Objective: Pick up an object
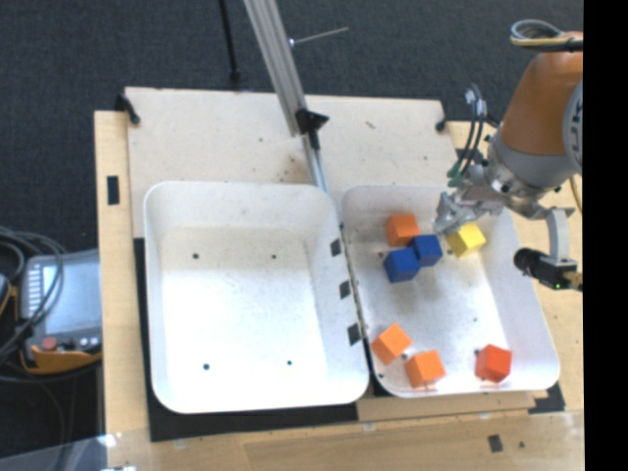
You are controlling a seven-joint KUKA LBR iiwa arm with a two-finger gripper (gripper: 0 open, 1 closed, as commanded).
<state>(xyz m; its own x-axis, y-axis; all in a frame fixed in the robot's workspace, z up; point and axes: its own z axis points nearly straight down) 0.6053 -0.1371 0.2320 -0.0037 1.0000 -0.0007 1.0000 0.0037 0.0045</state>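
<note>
Resting on a pale wooden bench (245, 135) over dark carpet, two shallow white bins sit side by side. The left bin (245, 292) has only small dark specks on its floor. A slanted metal rail (280, 52) runs down from the far edge to the gap between the bins, and a grey box with cables (49, 302) lies at the far left.

The right bin (510, 302) holds the blocks. The gripper (453, 214) hangs low at its far side, under the orange-banded arm (540, 106); whether it is released or clenched cannot be told. A yellow block (467, 238) lies just beside the gripper on its near right. An orange block (401, 229) sits to its left, with two blue blocks (412, 257) touching each other just nearer. Well apart, along the near edge, lie two more orange blocks (409, 355) and a red-orange block (494, 363).
</note>
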